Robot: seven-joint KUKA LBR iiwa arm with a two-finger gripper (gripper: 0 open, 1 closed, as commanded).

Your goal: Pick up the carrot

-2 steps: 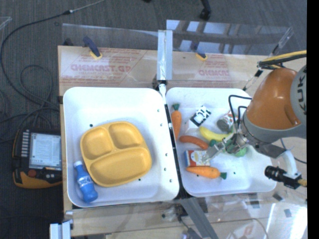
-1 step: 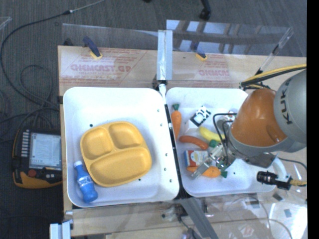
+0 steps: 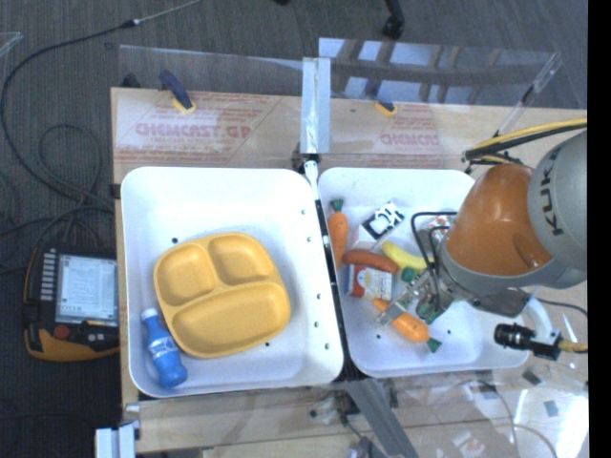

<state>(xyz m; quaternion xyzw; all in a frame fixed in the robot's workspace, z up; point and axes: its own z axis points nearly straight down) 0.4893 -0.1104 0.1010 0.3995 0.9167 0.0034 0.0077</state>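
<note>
- The gripper (image 3: 417, 305) hung low over the right bin (image 3: 477, 356), its metal fingers (image 3: 409, 299) pointing down and left; whether they were spread or closed could not be told, as clutter hid the tips.
- One carrot (image 3: 410, 327) lay just below the fingers, touching or nearly touching them, but it was not seen between them.
- A second carrot (image 3: 338, 236) lay along the right bin's left wall, green end up.
- Between the two carrots sat a red sausage-like piece (image 3: 368, 260), a ketchup packet (image 3: 365, 281), a yellow banana-like piece (image 3: 402, 255) and a black-and-white box (image 3: 382, 220).
- The left bin (image 3: 191, 184), touching the right bin's left wall, held a yellow tray (image 3: 222, 293) with three wells.
- A blue bottle (image 3: 163, 348) lay at the tray's lower left corner.
</note>
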